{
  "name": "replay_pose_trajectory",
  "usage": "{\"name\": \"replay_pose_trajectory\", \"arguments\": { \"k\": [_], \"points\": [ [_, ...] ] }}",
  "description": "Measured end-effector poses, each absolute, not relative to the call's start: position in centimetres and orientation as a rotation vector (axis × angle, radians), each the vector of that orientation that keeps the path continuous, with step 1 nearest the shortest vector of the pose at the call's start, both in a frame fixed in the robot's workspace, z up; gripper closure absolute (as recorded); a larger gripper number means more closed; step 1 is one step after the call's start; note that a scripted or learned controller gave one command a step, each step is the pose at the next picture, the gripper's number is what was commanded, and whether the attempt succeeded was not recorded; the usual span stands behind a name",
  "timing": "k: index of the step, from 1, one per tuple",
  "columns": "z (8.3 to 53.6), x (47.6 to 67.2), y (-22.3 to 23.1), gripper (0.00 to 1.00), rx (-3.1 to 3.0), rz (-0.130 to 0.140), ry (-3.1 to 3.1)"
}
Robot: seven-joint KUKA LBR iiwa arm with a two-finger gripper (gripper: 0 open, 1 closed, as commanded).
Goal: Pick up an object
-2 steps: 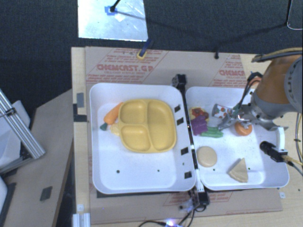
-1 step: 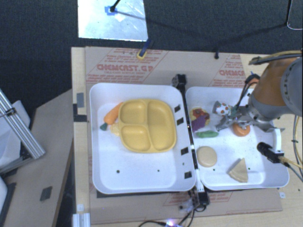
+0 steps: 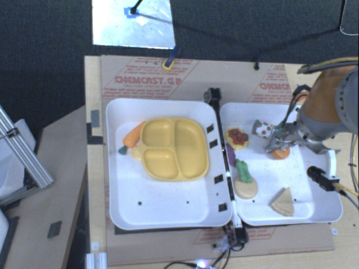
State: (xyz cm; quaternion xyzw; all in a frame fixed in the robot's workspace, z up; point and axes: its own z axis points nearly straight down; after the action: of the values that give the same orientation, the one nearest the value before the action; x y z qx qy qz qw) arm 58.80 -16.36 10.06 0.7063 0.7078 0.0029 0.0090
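Now, from the left, placed against the yellow tray:
Left bin (image 3: 120, 200): holds the yellow tray (image 3: 171, 148).
Carrot (image 3: 132, 135): touching the tray's left rim.
Right bin (image 3: 314, 212): just right of the tray's bin.
Pizza toy (image 3: 237, 138): right of the tray, near the divider.
Green piece (image 3: 243, 170) and round biscuit (image 3: 245, 188): right of the tray, lower.
Wedge (image 3: 283, 202): farther right, low.
Orange piece (image 3: 280, 152): well right of the tray, directly under the gripper.
Gripper (image 3: 276, 145): low over that piece; its grasp cannot be made out.

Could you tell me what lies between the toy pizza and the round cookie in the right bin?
In the camera view, a green toy piece lies between the toy pizza and the round cookie, its lower end resting on the cookie.
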Motion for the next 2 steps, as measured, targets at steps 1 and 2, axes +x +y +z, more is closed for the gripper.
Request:
{"name": "replay_pose_trajectory", "arguments": {
  "k": [1,2],
  "points": [
    [15.4,58.5,-17.3,1.0,2.216,0.005,2.218],
    [21.7,58.2,-17.3,1.0,2.212,0.007,2.22]
  ]
}}
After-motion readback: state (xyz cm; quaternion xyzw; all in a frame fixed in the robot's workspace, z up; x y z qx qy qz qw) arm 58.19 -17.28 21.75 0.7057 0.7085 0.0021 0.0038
